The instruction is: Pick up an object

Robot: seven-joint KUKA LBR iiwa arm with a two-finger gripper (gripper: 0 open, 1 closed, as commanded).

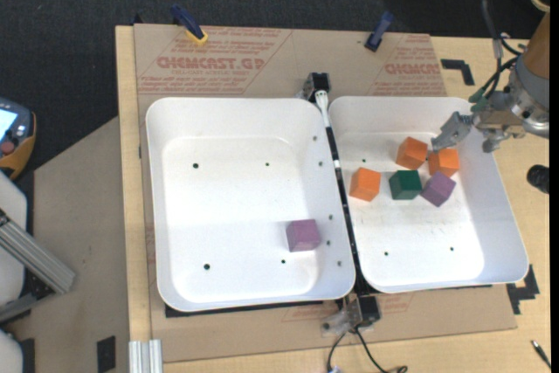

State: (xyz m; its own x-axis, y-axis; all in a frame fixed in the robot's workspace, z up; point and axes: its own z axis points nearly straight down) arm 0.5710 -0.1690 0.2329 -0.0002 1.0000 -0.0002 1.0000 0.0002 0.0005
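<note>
The right bin (489, 262) holds a cluster of small blocks: an orange one (412, 152), a second orange one (444, 161), a third orange one (365, 183), a green one (404, 184) and a purple one (438, 189). Another purple block (303, 234) lies alone in the left bin (175, 275), near its front right corner. My gripper (470, 140) hangs over the right bin's far right part, just behind and right of the cluster. It stands open with nothing between its fingers.
The two bins meet along a black divider (336, 179). Blue clamps (189, 24) (379, 30) hold the cardboard base at the back. Cables run down beside the arm (534, 83) at the right edge.
</note>
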